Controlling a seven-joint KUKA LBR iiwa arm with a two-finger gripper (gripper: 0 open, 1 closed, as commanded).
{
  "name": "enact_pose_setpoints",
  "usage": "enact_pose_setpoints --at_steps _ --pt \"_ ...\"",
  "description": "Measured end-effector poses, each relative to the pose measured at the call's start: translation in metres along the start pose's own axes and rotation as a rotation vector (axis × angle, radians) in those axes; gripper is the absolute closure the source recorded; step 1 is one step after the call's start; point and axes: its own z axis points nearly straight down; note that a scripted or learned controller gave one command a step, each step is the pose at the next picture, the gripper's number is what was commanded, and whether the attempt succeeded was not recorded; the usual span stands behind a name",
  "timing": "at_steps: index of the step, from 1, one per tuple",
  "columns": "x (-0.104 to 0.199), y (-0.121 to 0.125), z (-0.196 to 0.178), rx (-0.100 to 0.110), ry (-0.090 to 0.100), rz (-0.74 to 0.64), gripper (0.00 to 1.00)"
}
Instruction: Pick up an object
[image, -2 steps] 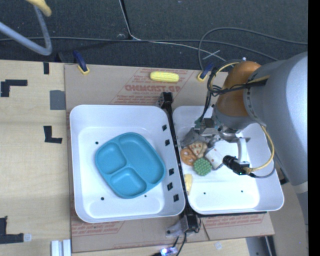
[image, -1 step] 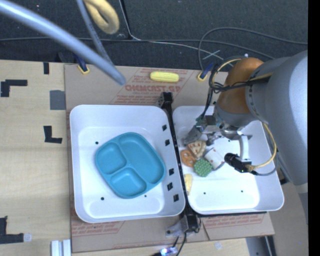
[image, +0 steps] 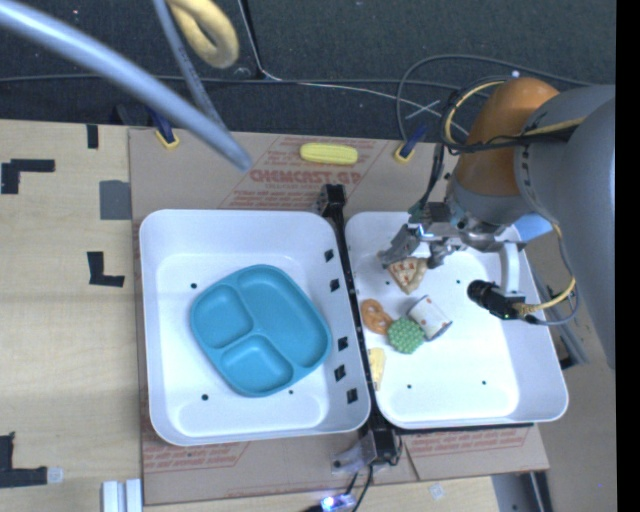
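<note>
The right bin holds several small items. A tan wedge-shaped toy food lies near its back left. My gripper hangs just over the wedge's far edge. It is open, with one finger to the wedge's left and the other to its right. Nothing is held between them. Nearer the camera lie an orange pretzel, a green round piece, a white block with a red mark and a pale yellow piece by the bin's left wall.
The left bin holds a blue divided plate. A yellow toy lies on the cardboard behind the bins. A black divider runs between the bins. Cables and a black connector hang beside the wrist at right.
</note>
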Motion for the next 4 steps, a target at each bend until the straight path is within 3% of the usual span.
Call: enact_pose_setpoints --at_steps 1,2,4 --pt "-0.002 0.002 -0.064 -0.001 0.000 0.000 1.00" --pt "-0.002 0.002 -0.064 0.005 0.001 0.000 1.00" --pt "0.116 -0.010 -0.060 0.007 0.002 -0.005 1.00"
